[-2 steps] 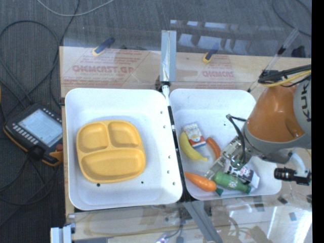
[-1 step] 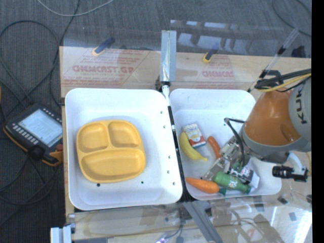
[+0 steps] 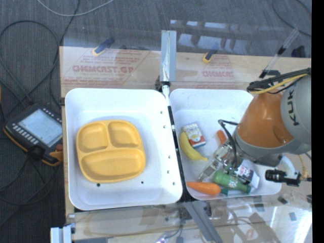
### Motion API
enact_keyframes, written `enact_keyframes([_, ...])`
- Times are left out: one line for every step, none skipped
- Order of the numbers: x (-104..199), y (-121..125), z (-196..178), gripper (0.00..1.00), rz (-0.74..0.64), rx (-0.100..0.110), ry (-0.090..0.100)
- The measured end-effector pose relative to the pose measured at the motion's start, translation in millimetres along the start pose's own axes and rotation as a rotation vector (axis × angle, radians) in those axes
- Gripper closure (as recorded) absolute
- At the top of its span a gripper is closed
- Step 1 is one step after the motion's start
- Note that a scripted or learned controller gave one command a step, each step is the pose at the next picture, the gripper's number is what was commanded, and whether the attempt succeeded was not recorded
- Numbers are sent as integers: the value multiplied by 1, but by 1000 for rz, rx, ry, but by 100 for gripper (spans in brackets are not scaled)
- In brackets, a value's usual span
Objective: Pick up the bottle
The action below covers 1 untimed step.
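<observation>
Lying on its side near the front edge of the right shallow white bin, the one green plastic bottle has its long axis running left to right, tilted slightly down toward the right; which end is the cap cannot be told. The metal two-finger gripper hangs just above it, its opening unclear. Around it lie one yellow banana, one orange carrot and one small carton. The left white bin holds one yellow three-compartment plate.
</observation>
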<state>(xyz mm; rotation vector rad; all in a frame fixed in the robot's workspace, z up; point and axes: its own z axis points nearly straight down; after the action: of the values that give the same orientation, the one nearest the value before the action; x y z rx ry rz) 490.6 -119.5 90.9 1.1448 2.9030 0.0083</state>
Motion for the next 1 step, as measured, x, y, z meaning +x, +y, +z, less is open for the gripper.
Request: enact_keyframes([1, 3, -10, 100, -2, -5, 4])
